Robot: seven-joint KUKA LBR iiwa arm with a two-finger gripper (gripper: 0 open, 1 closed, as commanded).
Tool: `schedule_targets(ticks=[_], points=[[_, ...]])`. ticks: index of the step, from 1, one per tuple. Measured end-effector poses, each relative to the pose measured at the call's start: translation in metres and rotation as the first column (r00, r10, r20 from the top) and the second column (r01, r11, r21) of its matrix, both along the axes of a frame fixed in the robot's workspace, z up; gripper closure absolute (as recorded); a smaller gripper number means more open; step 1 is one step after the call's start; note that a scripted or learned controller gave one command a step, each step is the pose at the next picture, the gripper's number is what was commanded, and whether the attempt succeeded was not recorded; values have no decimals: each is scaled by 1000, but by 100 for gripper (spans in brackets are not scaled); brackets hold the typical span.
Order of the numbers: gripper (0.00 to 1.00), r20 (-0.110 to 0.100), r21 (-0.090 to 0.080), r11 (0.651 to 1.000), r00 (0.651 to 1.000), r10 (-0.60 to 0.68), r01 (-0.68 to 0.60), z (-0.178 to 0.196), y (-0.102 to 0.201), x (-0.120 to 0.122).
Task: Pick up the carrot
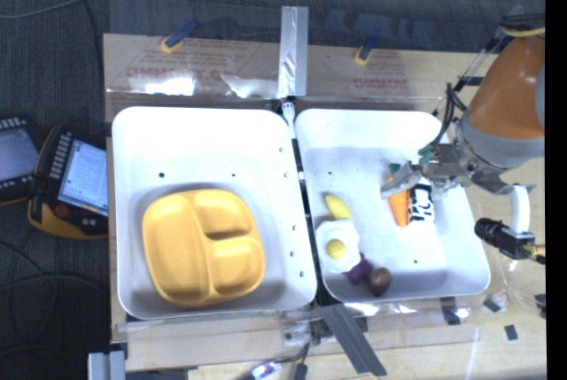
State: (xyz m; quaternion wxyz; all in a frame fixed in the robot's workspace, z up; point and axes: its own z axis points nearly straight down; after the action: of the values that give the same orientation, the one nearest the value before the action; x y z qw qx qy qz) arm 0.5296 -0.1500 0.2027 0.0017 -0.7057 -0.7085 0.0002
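Tapered orange carrot in right white bin, jaws beside it, grip state unclear

Pale wooden bench bearing two shallow white plastic bins, one at nine o'clock, one at three o'clock.

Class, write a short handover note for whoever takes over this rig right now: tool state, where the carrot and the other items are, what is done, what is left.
Tool: low in the right bin, right over the carrot; a grasp is not confirmed.
Carrot: lies in the right bin's right half, beside a black-and-white packet.
Also in that bin: banana, fried egg, purple item, brown item.
Left bin: yellow divided plate.
Done: approach.
Left: secure the carrot and lift.
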Motion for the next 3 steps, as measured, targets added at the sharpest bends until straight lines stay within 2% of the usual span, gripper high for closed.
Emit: schedule_targets(ticks=[1,2,3], points=[[0,1,-4,997,997,73,-73,-22,-51,12],[0,16,-9,1000,1000,-20,20,-112,-42,53],[0,16,-11,989,989,145,-145,-112,-47,35]])
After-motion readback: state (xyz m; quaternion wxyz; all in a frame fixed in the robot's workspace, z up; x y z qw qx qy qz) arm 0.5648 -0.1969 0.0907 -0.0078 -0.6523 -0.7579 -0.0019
